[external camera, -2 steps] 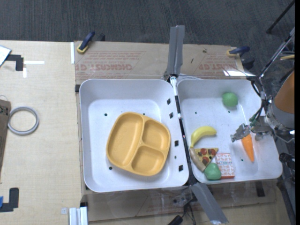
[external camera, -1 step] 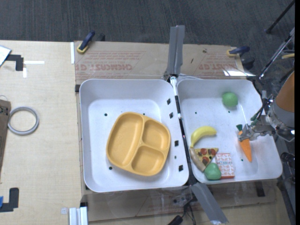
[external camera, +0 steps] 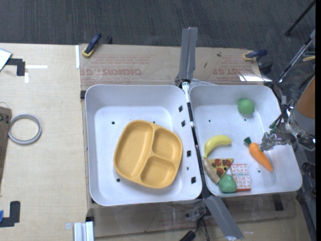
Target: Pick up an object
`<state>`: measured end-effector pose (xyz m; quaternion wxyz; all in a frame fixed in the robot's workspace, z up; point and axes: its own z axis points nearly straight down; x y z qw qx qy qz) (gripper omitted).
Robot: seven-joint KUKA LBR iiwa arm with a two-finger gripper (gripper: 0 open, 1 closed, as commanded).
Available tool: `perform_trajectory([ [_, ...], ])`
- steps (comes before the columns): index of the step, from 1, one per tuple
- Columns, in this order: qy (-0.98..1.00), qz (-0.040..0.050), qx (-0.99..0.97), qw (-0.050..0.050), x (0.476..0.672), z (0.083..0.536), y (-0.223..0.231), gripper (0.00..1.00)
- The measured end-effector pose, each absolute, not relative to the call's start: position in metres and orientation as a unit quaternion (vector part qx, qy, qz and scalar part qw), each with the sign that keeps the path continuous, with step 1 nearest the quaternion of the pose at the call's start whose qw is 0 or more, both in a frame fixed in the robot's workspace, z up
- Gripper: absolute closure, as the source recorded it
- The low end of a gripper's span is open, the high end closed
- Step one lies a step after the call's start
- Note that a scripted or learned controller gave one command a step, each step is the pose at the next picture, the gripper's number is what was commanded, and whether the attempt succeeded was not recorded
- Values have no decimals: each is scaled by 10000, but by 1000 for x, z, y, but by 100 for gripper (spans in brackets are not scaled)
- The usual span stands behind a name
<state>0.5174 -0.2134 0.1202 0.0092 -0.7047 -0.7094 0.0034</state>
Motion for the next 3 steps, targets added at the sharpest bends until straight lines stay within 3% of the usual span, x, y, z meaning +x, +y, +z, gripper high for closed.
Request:
perform_trajectory([
  [1, -7094, 36, -7047, 92, 517, 120, -214, 0],
  [2, -7799, -16, -6259, 66, 520, 89, -215, 0],
  [3, -7787, 6, -6273, 59, 519, 96, -217, 100],
])
